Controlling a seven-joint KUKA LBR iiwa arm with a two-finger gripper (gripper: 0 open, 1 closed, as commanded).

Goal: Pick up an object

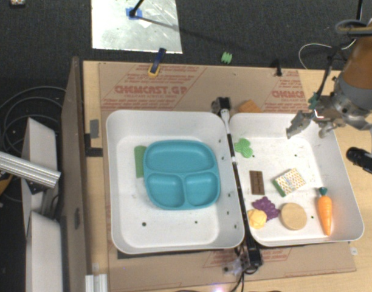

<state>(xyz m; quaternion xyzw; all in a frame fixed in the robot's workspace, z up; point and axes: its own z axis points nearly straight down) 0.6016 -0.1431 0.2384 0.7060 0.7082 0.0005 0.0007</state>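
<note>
Arm [360, 72] came in from the right, grey with the orange band above the wrist. Jaws [309, 121] hung over the upper right part of the right bin [341, 181], spread apart, nothing between them.

All loose objects sat in the right bin, below or lower left of the jaws. Green leafy toy [243, 148] lay to the lower left of the jaws, near the divider between the bins. Brown chocolate bar [256, 182] sat further down and left. Patterned sponge-like block [289, 181] lay below the jaws, just beside the bar, tilted. Purple grapes [268, 207] and a yellow piece [257, 218] were touching at the bin's lower left. Tan round cookie [293, 216] sat just right of the grapes. Carrot [324, 208] lay well below the jaws by the right wall, green top pointing up.

Left bin [125, 163] was far left of the jaws and held a teal divided plate [181, 174] with a green strip [140, 161] at its left edge. Orange item [250, 106] sat on the bench [192, 84] just outside the right bin's top wall, left of the jaws.
</note>
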